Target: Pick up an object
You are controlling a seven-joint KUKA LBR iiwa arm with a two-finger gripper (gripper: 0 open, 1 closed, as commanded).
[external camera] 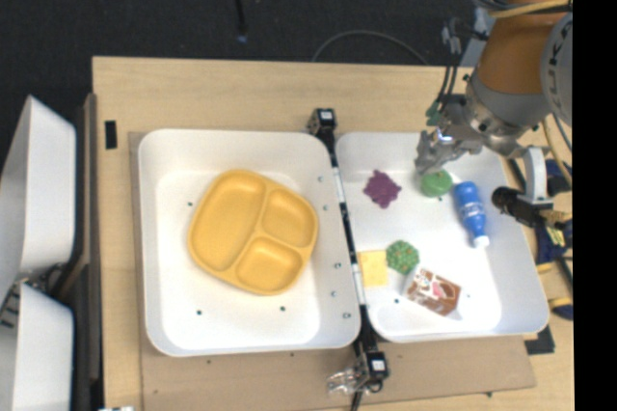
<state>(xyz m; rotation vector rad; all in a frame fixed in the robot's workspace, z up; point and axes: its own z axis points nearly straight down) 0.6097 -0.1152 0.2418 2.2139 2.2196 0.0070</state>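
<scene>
1. Wooden counter (pixel 116 100) carries 2 white bins; the left bin (pixel 164 322) holds a yellow tray (pixel 253 231).
2. Tool (pixel 436 158) hangs at the right bin's (pixel 511 303) far edge, touching or just above a green object (pixel 438 184); its grip state I cannot tell.
3. Descend centred on that object, clear of the blue bottle (pixel 470 211) just beside it.

The divided plate (pixel 253 231) is yellow, the two bins (pixel 174 322) white and the desk (pixel 116 91) tan. The bottle (pixel 470 212) is blue, the spiky toy (pixel 383 189) purple, the ball (pixel 436 184) green, the square (pixel 372 269) yellow
</scene>
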